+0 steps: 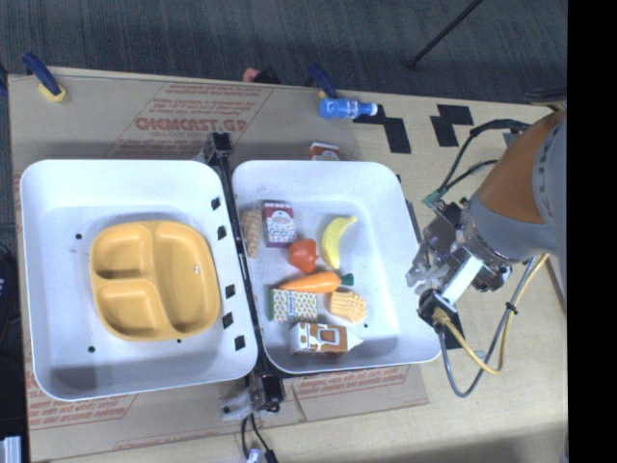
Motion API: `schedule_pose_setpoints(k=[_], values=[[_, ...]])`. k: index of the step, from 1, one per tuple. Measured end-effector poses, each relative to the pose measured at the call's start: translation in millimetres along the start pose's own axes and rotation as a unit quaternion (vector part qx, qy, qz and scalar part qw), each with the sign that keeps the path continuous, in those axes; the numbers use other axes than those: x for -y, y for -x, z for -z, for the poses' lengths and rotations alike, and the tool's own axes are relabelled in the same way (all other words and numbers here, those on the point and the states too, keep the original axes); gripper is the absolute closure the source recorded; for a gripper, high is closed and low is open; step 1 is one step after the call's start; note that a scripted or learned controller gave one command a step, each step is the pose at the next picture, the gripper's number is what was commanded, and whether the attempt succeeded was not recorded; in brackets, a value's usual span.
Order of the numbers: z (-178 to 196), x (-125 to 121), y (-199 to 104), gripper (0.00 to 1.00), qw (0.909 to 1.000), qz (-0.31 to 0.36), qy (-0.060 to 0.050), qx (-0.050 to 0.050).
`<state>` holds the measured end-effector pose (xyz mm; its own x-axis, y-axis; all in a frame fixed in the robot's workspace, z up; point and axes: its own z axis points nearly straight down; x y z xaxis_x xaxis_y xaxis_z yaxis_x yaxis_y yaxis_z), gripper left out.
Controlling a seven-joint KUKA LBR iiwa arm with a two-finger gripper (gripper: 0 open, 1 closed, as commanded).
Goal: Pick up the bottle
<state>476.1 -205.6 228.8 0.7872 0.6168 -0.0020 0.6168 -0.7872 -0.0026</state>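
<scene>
A small blue bottle (344, 109) with a pale cap lies on its side on the cardboard behind the right bin (386, 183), outside both bins. My gripper (422, 271) hangs over the right rim of the right bin, well in front of and to the right of the bottle. It is seen from above and nothing shows between its tips. The grey arm (516, 210) comes in from the right edge.
The right bin holds several toy foods: a red box (279, 223), a banana (335, 239), a tomato (303, 254), a carrot (310, 283), a waffle (348, 305) and a small carton (324, 338). A yellow divided plate (154, 280) sits in the left bin (48, 201).
</scene>
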Motion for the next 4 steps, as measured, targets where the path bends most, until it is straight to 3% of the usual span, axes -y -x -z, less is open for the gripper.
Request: schedule_pose_setpoints(k=[1, 4], values=[[-13, 3, -2, 1.0, 0.974, -0.226, -0.001, 0.0], [4, -4, 3, 1.0, 0.975, -0.222, 0.0, -0.001]])
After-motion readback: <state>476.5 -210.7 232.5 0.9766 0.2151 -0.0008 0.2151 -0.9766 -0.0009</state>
